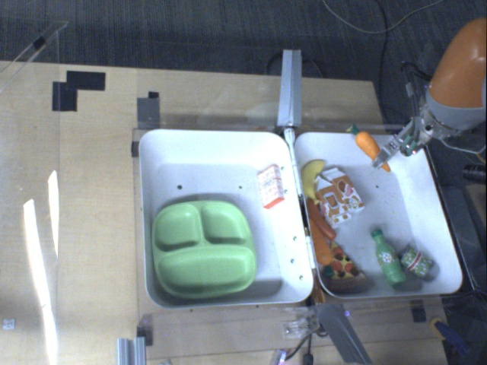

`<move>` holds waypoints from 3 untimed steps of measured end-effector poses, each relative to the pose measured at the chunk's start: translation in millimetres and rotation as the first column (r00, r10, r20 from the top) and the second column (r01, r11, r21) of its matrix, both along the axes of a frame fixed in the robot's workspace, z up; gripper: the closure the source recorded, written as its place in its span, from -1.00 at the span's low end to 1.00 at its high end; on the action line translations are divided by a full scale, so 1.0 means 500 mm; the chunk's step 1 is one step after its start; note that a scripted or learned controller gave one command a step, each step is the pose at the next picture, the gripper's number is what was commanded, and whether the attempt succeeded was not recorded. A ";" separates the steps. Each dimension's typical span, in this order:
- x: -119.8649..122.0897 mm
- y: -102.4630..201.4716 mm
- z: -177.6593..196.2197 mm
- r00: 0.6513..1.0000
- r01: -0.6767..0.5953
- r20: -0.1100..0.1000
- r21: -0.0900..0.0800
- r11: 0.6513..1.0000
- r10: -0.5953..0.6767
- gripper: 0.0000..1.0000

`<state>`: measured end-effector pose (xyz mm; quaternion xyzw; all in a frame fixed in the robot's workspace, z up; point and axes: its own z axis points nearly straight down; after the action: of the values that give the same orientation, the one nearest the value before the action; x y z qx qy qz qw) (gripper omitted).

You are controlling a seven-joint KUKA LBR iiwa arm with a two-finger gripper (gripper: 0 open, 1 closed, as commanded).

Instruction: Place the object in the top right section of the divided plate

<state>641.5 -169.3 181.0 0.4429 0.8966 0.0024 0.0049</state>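
A green divided plate [204, 247] lies in the left bin [163, 154], toward its front left. It has two small sections at the top and one wide section below, and nothing lies on it. My gripper [393, 152] hangs over the back right of the right bin [437, 204], right beside the lower end of an orange carrot [367, 144]. The carrot lies slanted by the back wall. I cannot make out whether the gripper touches it.
A small red-and-white carton [270, 186] lies in the left bin near the divider. The right bin also holds a banana [310, 175], a patterned box [338, 195], a hot dog [320, 230], a pizza slice [344, 268], a green bottle [387, 258] and a can [416, 261].
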 end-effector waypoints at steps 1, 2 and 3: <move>0.043 0.115 -0.012 0.999 -0.045 -0.001 0.000 0.999 0.045 1.00; -0.020 0.139 -0.044 0.996 -0.088 -0.003 -0.001 0.996 0.088 1.00; -0.027 0.367 0.134 0.964 -0.267 -0.001 -0.001 0.964 0.267 1.00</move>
<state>627.8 14.1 248.2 0.3182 0.9480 0.0024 0.0045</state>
